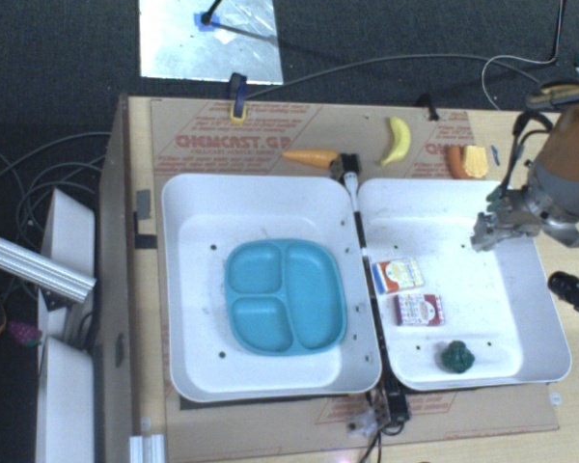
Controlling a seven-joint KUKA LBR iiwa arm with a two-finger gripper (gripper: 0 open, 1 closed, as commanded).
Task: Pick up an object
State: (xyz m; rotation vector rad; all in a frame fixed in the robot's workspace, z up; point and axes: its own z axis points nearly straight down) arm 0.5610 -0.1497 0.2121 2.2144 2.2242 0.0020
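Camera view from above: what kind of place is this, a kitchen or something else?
Probably a robot test lab, not a kitchen. A robot arm hangs over two white bins, toy food such as a banana and a carrot lies on cardboard, and loose cables trail across the floor.

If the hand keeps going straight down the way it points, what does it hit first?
Probably bare floor of the right white bin. The hand hangs over its upper right part, apart from the small cartons and green lump. Depth is unclear.

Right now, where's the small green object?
In the camera view, the small green object lies near the right bin's front edge, just below the red carton.
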